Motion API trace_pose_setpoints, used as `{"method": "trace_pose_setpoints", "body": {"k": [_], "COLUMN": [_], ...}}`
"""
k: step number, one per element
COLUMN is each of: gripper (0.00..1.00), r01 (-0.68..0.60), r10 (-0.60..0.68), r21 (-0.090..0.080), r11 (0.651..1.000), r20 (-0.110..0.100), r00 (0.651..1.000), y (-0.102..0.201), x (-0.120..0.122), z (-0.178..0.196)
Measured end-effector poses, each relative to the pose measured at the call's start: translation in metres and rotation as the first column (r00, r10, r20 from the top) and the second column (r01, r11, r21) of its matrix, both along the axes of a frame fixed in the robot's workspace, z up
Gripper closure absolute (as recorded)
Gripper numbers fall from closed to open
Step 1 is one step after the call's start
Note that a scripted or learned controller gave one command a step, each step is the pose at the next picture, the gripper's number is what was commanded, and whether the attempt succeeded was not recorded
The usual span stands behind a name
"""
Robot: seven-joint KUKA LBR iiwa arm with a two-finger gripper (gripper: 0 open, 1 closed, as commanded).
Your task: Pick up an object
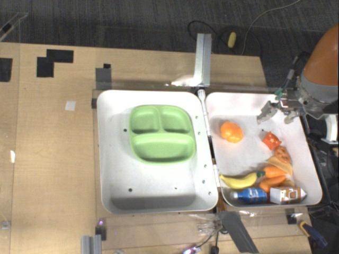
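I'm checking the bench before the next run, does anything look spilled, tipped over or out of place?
Nothing looks spilled or broken. The green plate sits flat in the left bin. In the right bin, the banana, carrot, bottle and carton are heaped against the near wall, while the orange lies apart.

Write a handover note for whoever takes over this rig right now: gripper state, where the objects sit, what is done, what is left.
Gripper: open, holding nothing, at the far right side of the right bin.
Right bin contents: orange pepper alone near the middle; small red item just below the gripper; banana, carrot, blue bottle and white carton crowded along the near edge.
Left bin: green divided plate.
Done: no pick yet.
Left: choose an object, descend, grasp, lift. The pepper looks easiest, standing apart.
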State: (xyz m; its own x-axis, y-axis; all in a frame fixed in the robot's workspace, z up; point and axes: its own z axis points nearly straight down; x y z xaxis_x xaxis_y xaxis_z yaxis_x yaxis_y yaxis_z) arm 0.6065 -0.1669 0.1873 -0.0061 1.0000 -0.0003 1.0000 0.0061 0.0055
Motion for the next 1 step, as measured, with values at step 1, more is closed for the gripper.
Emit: {"method": "trace_pose_setpoints", "body": {"k": [1], "gripper": [0.00], "r01": [0.050], "r10": [-0.050], "r21": [-0.001], "r11": [0.999], "r20": [0.008], "r00": [0.999], "y": [0.0603], "x": [-0.0062], "z": [-0.0976]}}
